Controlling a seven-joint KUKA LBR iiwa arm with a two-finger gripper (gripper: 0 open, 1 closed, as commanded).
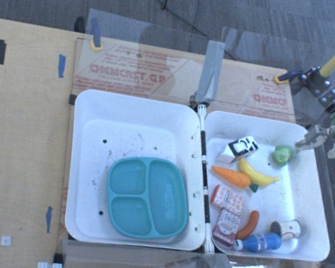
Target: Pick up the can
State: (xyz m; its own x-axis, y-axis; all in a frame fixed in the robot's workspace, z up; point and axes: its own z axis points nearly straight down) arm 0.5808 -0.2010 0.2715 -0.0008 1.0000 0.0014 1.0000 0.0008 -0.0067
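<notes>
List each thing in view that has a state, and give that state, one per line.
Teal divided plate: flat in the left bin, holds nothing.
Can: on its side, right bin.
Blue bottle: lying down.
Banana: lying beside the carrot.
Gripper: at the right bin's far right rim, holds nothing.

Two white bins (87, 124) sit on a pale wooden bench (15, 138) marked with black squares and short strips of blue tape. Taking the yellow banana (257, 173) as landmark: just left of it lies an orange carrot (231, 177); up and right, a green ball-like thing (281, 155); up and left, a black-and-white carton (241, 147). Below it lie a red-and-white patterned packet (229, 200), a brownish-red sausage (247, 225), a blue bottle (260, 243) and a white can (288, 229) with red marks and a dark end. Far left of it sits a teal divided plate (145, 196). The gripper (330, 138) is grey metal.
</notes>
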